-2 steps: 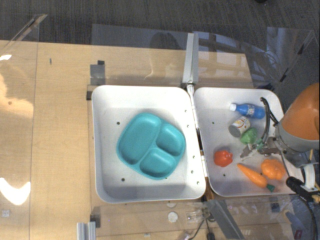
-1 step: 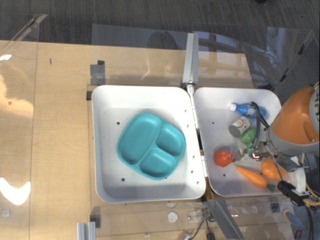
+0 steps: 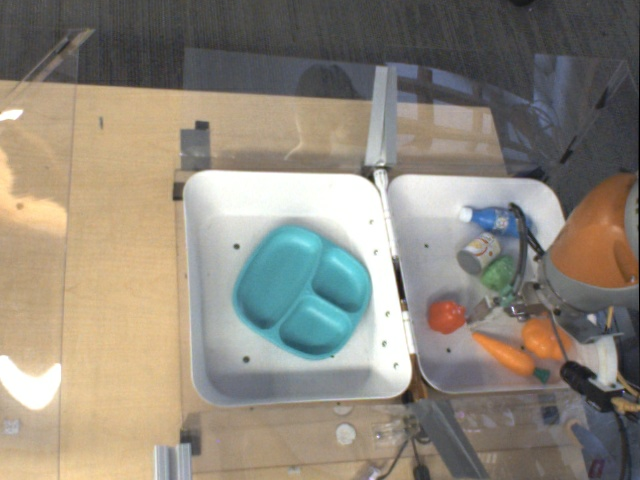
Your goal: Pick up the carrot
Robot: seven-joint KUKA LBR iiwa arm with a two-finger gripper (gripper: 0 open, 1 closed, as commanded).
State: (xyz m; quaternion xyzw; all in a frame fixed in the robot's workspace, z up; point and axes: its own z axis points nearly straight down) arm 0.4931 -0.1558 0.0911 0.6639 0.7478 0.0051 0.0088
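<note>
Claw [image 3: 505, 306] hovering low in the right bin [image 3: 440, 203], just above the carrot [image 3: 505, 353]; whether it is wide or narrow cannot be told. The carrot is lying near the bin's front wall, between a red tomato [image 3: 447, 316] and an orange fruit [image 3: 541, 339]. Crowding is posing the main risk: a descending claw is likely to strike a neighbour or close on the wrong item.
</note>
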